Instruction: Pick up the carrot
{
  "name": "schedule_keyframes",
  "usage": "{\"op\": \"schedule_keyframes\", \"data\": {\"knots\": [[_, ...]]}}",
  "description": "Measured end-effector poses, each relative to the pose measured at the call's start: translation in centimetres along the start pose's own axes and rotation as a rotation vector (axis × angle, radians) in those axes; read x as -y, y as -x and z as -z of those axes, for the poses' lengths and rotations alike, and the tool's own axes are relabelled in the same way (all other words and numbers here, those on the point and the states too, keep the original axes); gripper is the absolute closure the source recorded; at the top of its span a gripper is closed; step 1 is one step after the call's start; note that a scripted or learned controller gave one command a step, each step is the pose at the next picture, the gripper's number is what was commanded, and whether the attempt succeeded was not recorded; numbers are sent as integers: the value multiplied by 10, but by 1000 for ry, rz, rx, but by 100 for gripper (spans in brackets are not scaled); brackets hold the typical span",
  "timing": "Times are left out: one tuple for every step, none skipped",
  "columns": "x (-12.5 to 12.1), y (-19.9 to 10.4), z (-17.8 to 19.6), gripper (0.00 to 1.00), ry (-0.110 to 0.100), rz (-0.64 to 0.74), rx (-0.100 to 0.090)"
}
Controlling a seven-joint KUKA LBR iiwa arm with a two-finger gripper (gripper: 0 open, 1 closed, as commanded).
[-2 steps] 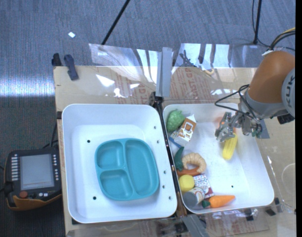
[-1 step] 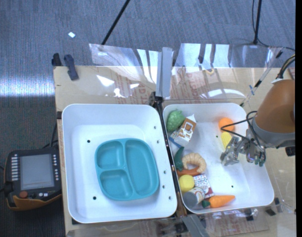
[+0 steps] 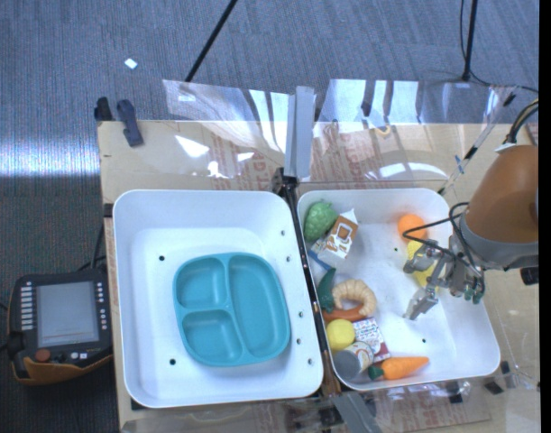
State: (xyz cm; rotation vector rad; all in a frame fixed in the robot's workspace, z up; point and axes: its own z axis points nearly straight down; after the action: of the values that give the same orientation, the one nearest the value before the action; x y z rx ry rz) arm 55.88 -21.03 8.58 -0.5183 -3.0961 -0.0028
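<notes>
Carrot (image 3: 403, 366), orange with green top, lies on its side at the near edge of the right bin (image 3: 464, 336), just beside a can (image 3: 353, 361) and a small printed packet (image 3: 369, 336). Same bin holds a yellow lemon (image 3: 341, 334), a croissant (image 3: 354, 294), a small carton (image 3: 339, 235), a green bumpy vegetable (image 3: 319, 218) and an orange fruit (image 3: 412, 225). Gripper (image 3: 426, 282) hovers over the bin's right side, fingers spread, holding nothing, well apart from the carrot. Left bin (image 3: 144, 242) holds a teal divided plate (image 3: 231, 307).
</notes>
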Motion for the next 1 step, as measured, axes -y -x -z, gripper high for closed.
{"op": "schedule_keyframes", "data": {"knots": [[-16,50,86,0,0,-74,11]]}}
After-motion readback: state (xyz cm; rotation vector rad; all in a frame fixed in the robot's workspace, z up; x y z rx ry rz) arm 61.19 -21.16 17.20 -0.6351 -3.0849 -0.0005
